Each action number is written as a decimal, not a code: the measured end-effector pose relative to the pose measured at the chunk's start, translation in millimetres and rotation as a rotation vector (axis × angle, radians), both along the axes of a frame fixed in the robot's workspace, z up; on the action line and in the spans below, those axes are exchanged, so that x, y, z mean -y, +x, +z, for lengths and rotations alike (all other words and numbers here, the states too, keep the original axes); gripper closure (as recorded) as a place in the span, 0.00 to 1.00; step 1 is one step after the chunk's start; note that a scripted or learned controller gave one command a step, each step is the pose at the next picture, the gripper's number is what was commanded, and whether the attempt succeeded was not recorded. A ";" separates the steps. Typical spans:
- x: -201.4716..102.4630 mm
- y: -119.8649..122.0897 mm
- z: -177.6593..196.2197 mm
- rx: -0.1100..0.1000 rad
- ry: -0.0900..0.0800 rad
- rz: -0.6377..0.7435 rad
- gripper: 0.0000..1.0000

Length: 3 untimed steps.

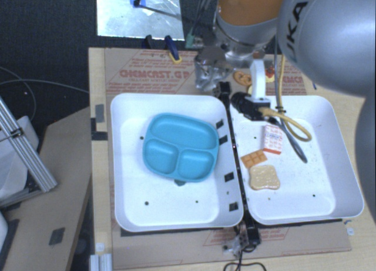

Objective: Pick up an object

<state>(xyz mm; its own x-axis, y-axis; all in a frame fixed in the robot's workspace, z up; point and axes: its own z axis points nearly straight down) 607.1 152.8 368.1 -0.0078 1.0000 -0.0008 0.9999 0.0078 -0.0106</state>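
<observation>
A blue divided plate (179, 146) lies in the left bin (126, 205). The right bin (338, 170) holds a small red-and-white carton (272, 139), a brown waffle piece (254, 159) and a pale toast slice (264, 177), close together near its left side. My gripper (212, 79) hangs at the far edge of the bins, above the divider between them, apart from all of these objects. The grey arm and its orange band cover the top right.
A yellow hose and dark cables (291, 126) loop from the wrist over the right bin's far left corner. Two small round toy foods (242, 77) lie on the cardboard behind the bins. A blue clamp (172, 49) and a shiny sheet (141, 2) sit further back left.
</observation>
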 end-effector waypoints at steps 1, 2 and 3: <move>-81.7 8.3 18.2 0.014 0.006 0.003 1.00; -67.2 37.2 -37.5 0.010 0.000 -0.009 1.00; -62.9 3.6 -127.7 0.002 -0.001 -0.009 1.00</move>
<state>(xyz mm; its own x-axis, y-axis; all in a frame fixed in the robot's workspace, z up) 610.7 215.7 240.3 0.0013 1.0000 -0.0021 1.0000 -0.0013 -0.0082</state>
